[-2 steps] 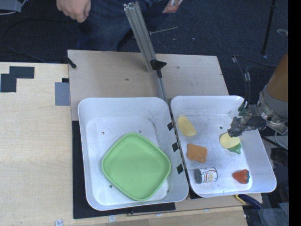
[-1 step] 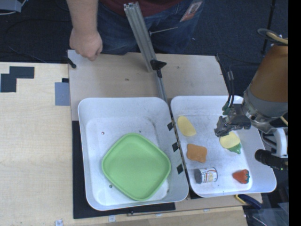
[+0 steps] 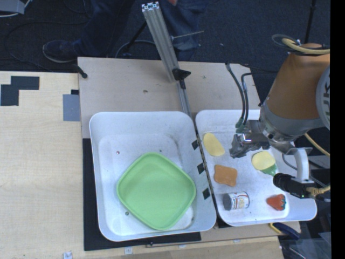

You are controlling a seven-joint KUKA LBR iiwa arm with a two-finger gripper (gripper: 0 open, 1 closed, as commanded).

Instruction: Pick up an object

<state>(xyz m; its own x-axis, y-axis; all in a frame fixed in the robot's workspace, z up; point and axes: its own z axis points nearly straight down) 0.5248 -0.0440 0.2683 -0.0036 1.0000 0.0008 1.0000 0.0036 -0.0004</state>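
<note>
The right bin holds a pale yellow oval piece, an orange block, a small can lying on its side, a red strawberry-like piece and a yellow-green round piece. My gripper hangs low over the bin's middle, between the yellow oval and the yellow-green piece and just above the orange block. Nothing shows between its tips.
The left bin holds a green square plate. A metal rail slants down from the top toward the wall between the bins. Cables trail beside the arm, whose orange band looms over the right bin's far corner.
</note>
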